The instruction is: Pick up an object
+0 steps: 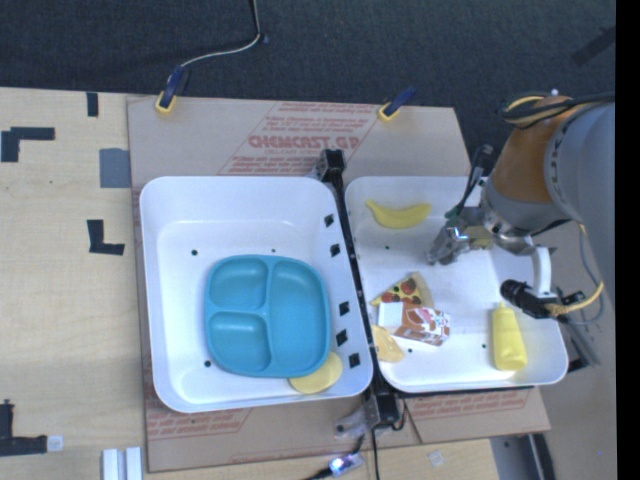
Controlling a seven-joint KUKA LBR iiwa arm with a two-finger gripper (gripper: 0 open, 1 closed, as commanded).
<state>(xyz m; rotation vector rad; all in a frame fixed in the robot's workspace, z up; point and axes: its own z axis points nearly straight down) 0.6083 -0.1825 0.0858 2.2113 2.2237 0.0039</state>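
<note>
My gripper [444, 248] hangs over the right bin [460, 363], its tip low above bare white floor near the bin's middle right. Nothing shows between its tips. A yellow banana [398, 213] lies at the bin's far left, up and left of the gripper. A pizza slice [401, 293] and a small printed packet [423, 325] lie in the near left part. A yellow bottle [508, 337] lies at the near right. A yellow chip [386, 345] rests by the divider.
The left bin [170, 268] holds a blue divided plate [267, 315] with a yellow round piece [318, 376] at its near edge. A black divider [345, 258] runs between the bins. Black cabling [530, 298] loops off the arm at the right.
</note>
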